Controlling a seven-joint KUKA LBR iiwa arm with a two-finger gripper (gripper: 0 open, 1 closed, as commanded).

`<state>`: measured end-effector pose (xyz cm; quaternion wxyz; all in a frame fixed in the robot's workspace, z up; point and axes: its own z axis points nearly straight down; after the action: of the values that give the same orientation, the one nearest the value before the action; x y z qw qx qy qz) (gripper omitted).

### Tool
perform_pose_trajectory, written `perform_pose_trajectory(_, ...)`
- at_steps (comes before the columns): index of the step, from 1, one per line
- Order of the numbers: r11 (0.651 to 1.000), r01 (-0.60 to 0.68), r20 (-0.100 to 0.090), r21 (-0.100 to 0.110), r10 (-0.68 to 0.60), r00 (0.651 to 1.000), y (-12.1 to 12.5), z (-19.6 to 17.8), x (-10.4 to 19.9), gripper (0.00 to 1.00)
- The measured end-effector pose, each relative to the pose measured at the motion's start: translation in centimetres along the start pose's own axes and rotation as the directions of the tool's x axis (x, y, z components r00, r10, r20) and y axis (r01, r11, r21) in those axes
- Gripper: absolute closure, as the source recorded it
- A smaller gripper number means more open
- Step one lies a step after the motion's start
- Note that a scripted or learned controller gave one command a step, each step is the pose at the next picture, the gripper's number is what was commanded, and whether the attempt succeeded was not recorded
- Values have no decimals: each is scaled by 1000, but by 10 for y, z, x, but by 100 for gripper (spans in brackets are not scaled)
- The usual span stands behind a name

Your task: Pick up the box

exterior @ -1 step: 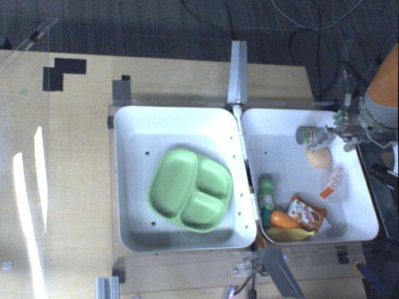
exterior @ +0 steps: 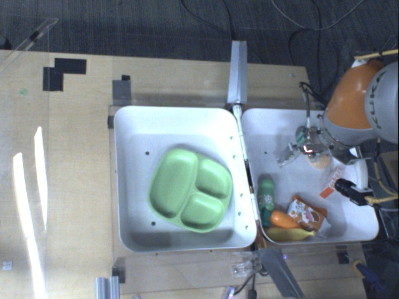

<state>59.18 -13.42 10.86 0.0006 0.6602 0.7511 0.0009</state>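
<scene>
In the camera view, two white bins are seen side by side on the tabletop point(exterior: 75, 185). The left bin point(exterior: 131, 229) is taken up by a green divided tray point(exterior: 191, 190), laid flat near its middle.

The right bin point(exterior: 268, 129) carries the smaller things, gathered toward its 6 o'clock edge, probably because the floor slopes into that corner. The box point(exterior: 306, 213), orange and white, is found there lying tilted, at about 5 o'clock from the bin's centre. Just beside it at 9 o'clock an orange carrot-like piece point(exterior: 280, 219) is seen, with a yellow banana point(exterior: 290, 233) touching below and a green bottle point(exterior: 266, 193) upright-looking at 10 o'clock.

The end effector point(exterior: 302, 148) is placed over the bin's 1 o'clock part, well apart from the box, with nothing seen between its prongs. Whether they are spread or closed cannot be told from this slant. The box is judged not yet approached; a move toward 6 o'clock would be called for.
</scene>
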Motion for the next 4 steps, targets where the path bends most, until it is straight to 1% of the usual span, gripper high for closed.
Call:
perform_pose_trajectory(1, 987, -158, -16, 29, 159, 987, 59, 20, -33, 0)
perform_pose_trajectory(2, 999, -49, 2, -3, 49, 999, 55, -42, 0, 0)
perform_pose_trajectory(3, 981, -196, 2, -3, 196, 981, 49, -57, -32, 0)
perform_pose_trajectory(4, 983, -184, 0, -3, 184, 983, 23, 20, 27, 0)
